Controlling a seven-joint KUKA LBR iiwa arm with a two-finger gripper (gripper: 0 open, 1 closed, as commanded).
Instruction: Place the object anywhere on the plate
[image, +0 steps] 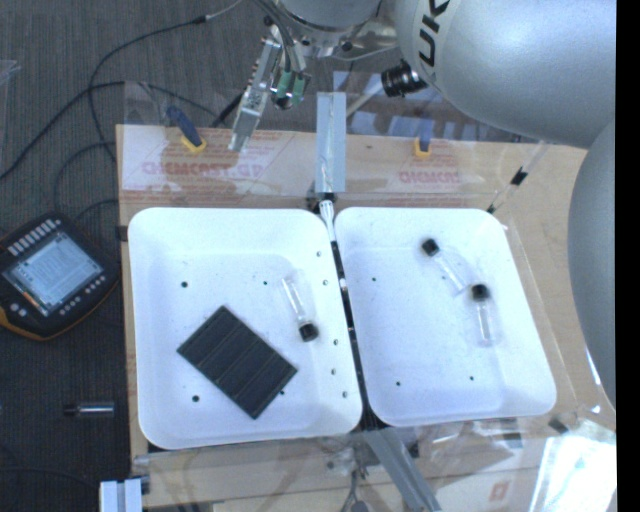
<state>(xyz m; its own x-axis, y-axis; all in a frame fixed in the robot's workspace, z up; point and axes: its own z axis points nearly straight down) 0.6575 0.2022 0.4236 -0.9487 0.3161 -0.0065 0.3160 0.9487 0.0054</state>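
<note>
The arm (520, 60) looms nearest, its hand's state impossible to tell; the clear vial (298, 305), at two o'clock of the dark plate (238, 361), may roll off its ridges.

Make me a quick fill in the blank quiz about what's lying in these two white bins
The dark plate lies in the ____ bin.
The right bin holds ____ clear vials.
Each vial's cap is ____ in colour.
The left bin's vial lies to the ____ of the plate.

Missing words: left; two; black; upper right
</note>
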